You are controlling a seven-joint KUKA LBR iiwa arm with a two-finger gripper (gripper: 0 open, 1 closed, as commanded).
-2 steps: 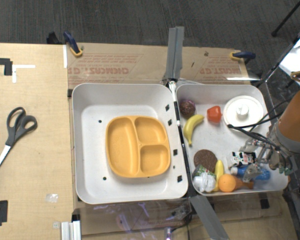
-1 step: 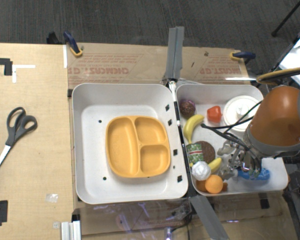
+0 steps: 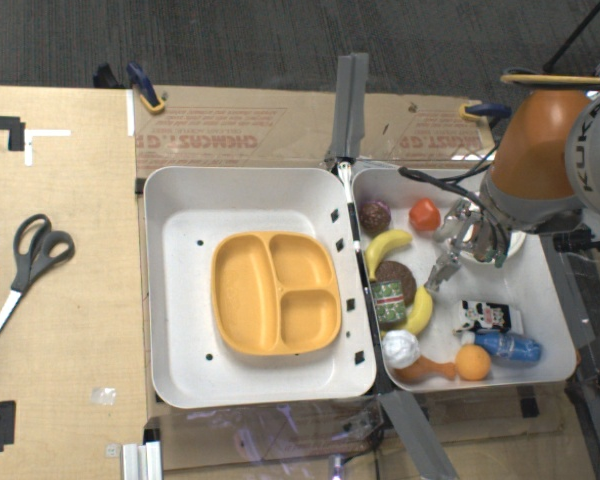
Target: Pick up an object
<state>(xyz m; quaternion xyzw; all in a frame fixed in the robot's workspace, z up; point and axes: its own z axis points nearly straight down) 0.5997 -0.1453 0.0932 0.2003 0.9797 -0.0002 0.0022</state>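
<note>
The step in hand looks like the approach: the claw [image 3: 448,260] hangs over the right bin [image 3: 540,313], and nothing sits between its fingers, so no object is picked yet. To do this well, I judge the arm should settle on one target that stands free of its neighbours before descending. The banana [image 3: 398,268] makes a handy landmark, curving down the bin's left side. Just right of its upper end sits a red tomato-like piece [image 3: 425,214], near the claw and with bare bin floor around most of it, which seems the easiest grab. Above the banana's top lies a dark purple round fruit [image 3: 376,214]. Tucked against the banana's inner curve is a dark brown disc [image 3: 400,276] with a green-labelled item [image 3: 387,303] touching it; these crowd each other and would likely jam a finger. Below the banana's lower tip rests a white ball [image 3: 401,347], and further right of that an orange [image 3: 472,362], a blue bottle [image 3: 510,347] and a small black-and-white carton [image 3: 485,316], all near one another.

The claw's fingers appear slightly apart, pointing down and to the left, toward the banana's right flank, but I cannot tell whether their tips touch the bin floor or hover above it. They grip nothing. A straight, vertical descent with the fingers straddling the chosen object, well off the bin wall, should limit slipping.

The left bin [image 3: 170,298] holds a yellow divided plate [image 3: 276,293].
</note>
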